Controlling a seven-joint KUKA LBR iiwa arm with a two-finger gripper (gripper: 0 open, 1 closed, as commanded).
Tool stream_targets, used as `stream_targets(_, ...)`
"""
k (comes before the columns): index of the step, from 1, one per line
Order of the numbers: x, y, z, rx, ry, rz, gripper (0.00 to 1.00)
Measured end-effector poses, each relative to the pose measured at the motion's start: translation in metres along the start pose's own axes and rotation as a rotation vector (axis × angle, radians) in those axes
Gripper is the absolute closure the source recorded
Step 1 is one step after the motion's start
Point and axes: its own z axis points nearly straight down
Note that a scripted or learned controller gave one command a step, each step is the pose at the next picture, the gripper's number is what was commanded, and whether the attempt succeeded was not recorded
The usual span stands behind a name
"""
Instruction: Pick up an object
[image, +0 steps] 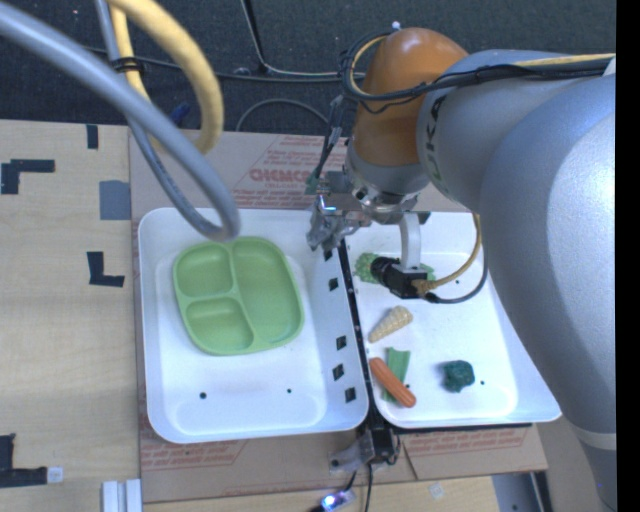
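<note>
Currently 2 shallow white bins side by side on bench: left bin (240, 410) and right bin (500, 330), meeting along a shared middle edge.

Nearest, in right bin close to front wall and just beside middle edge: toy carrot (392, 382), orange, lying flat and slanted, green top pointing toward far side. To its right and apart from it: small dark green lump (458, 375), possibly toy broccoli, not certain.

Further back in right bin, near middle edge: pale yellow corn cob (390, 323), lying tilted, narrow tip toward far right. Close to carrot's green top; contact not clear.

Left bin, mid-depth to far half: light green divided plate (238, 295), 3 compartments, flat and right way up, nearer left wall than middle edge.

Far part of right bin: green leafy item (366, 267), partly hidden by robot hardware, kind not clear.

Farthest: gripper (322, 236) over far end of middle edge between the 2 bins, just beyond plate's far-right corner and left of leafy item. Claw state: cannot tell from this view. All 5 objects resting on bin floors, none raised.

Above gripper: orange band (405, 90), then grey arm (540, 150) reaching in from the right, covering right bin's far-right corner.
</note>
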Motion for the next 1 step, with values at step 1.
stream_targets(1, 0.0371, 0.0213, 0.0044, 0.0, 0.0, 0.0, 1.0)
